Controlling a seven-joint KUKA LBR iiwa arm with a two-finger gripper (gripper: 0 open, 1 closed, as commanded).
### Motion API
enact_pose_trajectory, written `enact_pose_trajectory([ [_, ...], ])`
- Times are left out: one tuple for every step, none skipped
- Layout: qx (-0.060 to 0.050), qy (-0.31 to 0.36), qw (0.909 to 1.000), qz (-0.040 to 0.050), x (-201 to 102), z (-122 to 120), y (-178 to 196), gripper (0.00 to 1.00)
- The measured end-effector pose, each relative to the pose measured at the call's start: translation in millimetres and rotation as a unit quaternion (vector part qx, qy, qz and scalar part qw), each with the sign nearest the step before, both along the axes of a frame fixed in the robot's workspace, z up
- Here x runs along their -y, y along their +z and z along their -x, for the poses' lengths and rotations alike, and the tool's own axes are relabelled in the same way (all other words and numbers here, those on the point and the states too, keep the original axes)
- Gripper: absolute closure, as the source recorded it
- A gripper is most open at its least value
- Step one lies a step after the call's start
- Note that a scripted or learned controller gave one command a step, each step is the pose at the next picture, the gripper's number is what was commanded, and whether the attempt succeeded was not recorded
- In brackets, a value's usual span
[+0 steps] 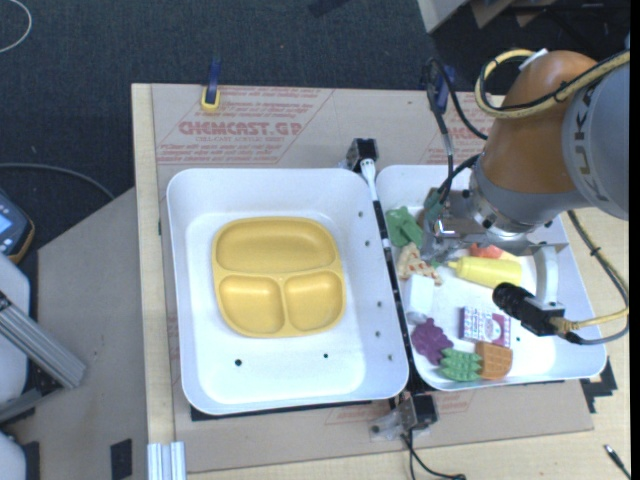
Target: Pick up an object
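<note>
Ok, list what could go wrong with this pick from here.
1. The gripper is low in the crowded right white bin, among the green toy and the yellow piece; it may close on two items or none.
2. It works close to the ridge where the bins meet, so it might bump that edge.
3. The arm hides part of the pile, so a miss could go unseen.
</note>
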State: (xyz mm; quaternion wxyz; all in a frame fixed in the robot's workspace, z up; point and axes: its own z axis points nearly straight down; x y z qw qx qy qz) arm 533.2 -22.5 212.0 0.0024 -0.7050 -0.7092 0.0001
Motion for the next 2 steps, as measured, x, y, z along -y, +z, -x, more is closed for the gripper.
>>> enact_pose_trajectory([
  [0.002,0.0,1.0,0.0009,-48,-5,-3,1.0],
  [0.003,0.0,1.0,0.0011,-105,-7,1,1.0],
])
